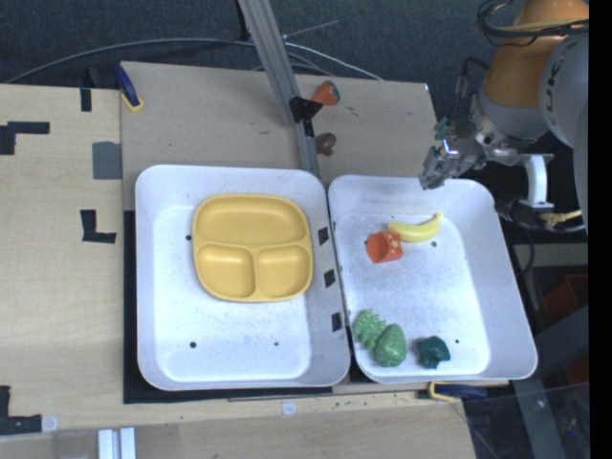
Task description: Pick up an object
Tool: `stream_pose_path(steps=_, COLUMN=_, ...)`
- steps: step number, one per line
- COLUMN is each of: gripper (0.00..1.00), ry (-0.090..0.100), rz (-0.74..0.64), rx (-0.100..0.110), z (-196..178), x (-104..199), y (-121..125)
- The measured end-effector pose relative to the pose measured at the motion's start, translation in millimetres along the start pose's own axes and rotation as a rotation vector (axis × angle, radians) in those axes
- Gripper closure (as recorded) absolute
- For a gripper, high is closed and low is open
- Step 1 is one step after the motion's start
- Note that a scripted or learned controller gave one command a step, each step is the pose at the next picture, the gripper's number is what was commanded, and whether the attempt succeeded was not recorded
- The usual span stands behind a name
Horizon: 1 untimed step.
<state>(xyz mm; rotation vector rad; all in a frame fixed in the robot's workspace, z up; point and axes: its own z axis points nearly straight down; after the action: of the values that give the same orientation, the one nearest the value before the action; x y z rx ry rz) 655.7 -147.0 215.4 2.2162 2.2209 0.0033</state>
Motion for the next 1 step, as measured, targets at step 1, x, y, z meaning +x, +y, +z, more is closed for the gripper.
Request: stream_pose_path(steps=1, gripper=1.0, ry=0.001, rz=0.0, rx=0.002, z=-22.9, x=0.8, y=0.8)
